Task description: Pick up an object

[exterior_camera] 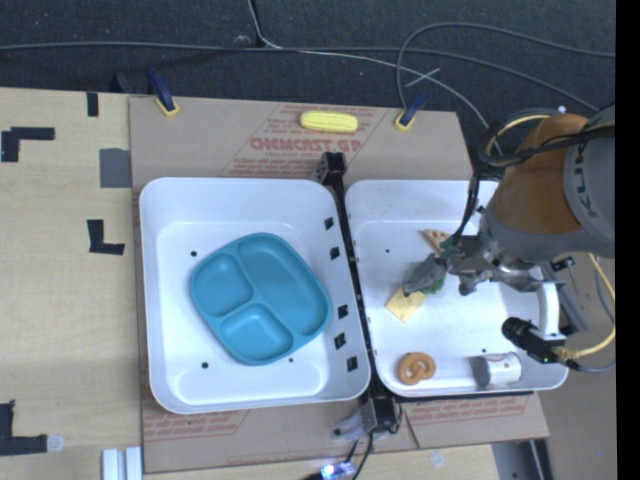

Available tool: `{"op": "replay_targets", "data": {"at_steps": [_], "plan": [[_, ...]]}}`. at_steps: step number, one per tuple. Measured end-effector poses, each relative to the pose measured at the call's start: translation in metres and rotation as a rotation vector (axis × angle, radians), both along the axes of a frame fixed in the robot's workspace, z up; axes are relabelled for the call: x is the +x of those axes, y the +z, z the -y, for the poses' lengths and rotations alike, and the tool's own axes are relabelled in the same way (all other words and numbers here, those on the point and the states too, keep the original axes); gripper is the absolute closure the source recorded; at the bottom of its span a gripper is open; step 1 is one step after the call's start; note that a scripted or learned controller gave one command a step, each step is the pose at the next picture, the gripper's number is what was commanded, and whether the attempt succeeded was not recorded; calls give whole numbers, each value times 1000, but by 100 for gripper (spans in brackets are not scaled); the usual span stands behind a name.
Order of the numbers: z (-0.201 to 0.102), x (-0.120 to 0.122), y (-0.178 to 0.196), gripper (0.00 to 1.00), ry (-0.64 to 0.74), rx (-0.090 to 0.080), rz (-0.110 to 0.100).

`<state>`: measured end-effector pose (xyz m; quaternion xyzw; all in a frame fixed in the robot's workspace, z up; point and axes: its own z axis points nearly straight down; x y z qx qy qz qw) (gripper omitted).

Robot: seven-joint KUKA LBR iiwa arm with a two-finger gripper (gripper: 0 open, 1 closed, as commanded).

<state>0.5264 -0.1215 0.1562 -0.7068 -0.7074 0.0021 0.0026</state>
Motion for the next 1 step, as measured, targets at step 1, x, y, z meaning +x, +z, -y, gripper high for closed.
{"op": "replay_targets", "data": {"at_steps": [1], "plan": [[7, 5, -56, 0, 0, 0, -1]]}}
